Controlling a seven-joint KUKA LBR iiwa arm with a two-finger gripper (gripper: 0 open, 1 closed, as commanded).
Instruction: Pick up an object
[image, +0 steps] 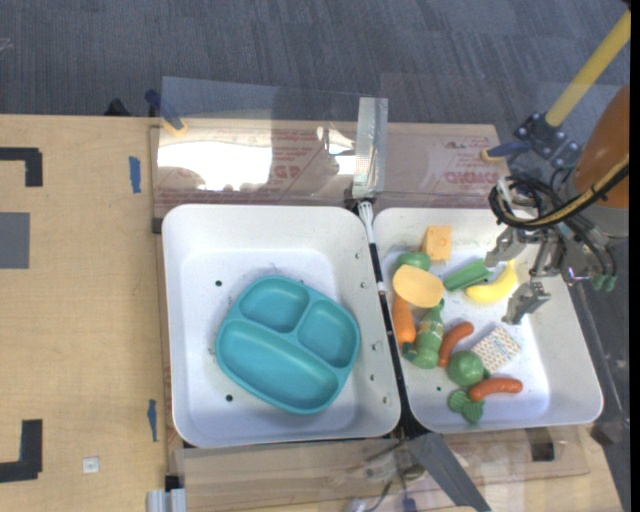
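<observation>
The grey two-finger gripper (515, 284) hangs over the upper right part of the right shallow white plastic bin (585, 398), with black cables looped above it. Whether it is spread or pressed together cannot be told from this angle, and nothing can be seen pinched in it.

Just beside the gripper, on its left, lies a yellow plastic toy banana (488, 291); whether the two touch is unclear. Further left of the banana is a short green plastic stick (464, 274), tilted. Up and to the left of the gripper sits a small orange-yellow foam cube (437, 242), and below that cube a green rounded toy vegetable (412, 263) with a flat orange-yellow oval piece (418, 287) resting against it.

Below and left of the gripper, near the bin's left wall, an orange toy carrot (403, 321) lies lengthwise, with a red toy sausage (455, 339) slanting near it. Directly below the gripper is a white square cracker-like piece with a dotted pattern (497, 347), and lower still a round green toy (465, 367) and a red-orange toy chilli (496, 387), close together.

Well apart from the gripper, far to its left, the left shallow white plastic bin (185, 240) holds a teal three-compartment plastic plate (288, 343), lying flat
</observation>
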